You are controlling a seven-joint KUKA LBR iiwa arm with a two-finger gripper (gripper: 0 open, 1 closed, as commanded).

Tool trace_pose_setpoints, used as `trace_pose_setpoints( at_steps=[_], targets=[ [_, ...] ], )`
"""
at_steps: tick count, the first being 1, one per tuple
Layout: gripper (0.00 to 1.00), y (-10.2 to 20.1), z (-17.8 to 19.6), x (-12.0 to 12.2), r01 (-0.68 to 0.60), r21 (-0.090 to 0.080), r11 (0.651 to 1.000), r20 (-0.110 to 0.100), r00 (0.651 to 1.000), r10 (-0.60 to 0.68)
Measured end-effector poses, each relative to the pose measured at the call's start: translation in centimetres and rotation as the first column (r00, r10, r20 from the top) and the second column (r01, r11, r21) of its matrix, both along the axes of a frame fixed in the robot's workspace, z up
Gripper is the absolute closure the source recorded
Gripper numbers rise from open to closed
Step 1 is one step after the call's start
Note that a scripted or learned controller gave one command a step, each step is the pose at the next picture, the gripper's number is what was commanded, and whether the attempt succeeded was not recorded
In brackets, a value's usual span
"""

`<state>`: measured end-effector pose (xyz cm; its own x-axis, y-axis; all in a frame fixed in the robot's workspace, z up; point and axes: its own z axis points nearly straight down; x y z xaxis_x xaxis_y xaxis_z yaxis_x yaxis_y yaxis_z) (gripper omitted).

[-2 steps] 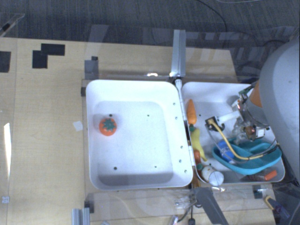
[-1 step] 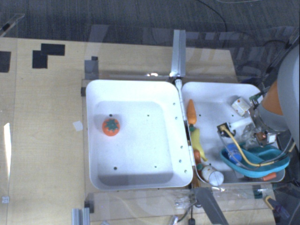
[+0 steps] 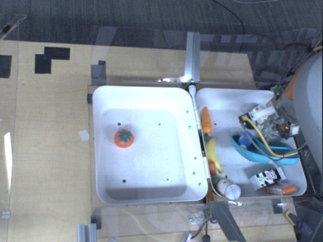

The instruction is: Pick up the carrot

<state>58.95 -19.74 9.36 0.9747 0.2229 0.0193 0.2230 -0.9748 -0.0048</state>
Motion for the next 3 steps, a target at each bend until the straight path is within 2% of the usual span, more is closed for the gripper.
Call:
trace_pose_setpoints(
  at_steps=[1, 2, 3],
  targets=[
    [1.0, 0.0, 0.1, -3.0, 0.007, -0.001, 1.0, 0.006, 1.0, -0.007],
    [1.0, -0.1, 0.0, -7.3, 0.009, 0.0, 1.0, 0.008, 1.0, -0.009],
    [1.0, -0.1, -0.1, -4.6, 0.009, 0.002, 1.0, -0.002, 1.0, -0.009]
  ],
)
